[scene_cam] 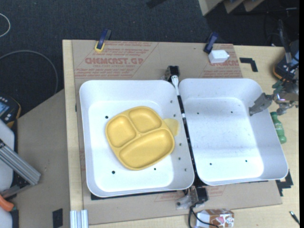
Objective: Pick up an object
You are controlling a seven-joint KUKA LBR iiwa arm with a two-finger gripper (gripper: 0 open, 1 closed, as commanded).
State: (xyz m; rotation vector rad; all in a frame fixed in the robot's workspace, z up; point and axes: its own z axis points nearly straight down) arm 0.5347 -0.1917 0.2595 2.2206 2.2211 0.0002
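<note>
Camera view, item one: we list a yellow divided plate (139, 137) with three compartments, lying flat in the left bin (95, 175), a little toward that bin's right half and turned at a slant; a small pale yellow piece (172, 126) shows at its right edge, touching or tucked under the plate, and we cannot tell which; we count small dark dots on the bin floor around the plate; the right bin (256, 167) sits just beside the left one, their rims meeting along a dark seam; the gripper (259, 104) hangs at the right bin's right rim, well apart from the plate, with nothing seen between its fingers, and we cannot tell whether it stands open or closed; a green object (279, 126) lies just outside that rim, below the gripper; both bins rest on a cardboard sheet (142, 61) printed in red letters; a blue-and-yellow clamp (101, 41) and a white block (218, 56) sit at its far edge.
</note>
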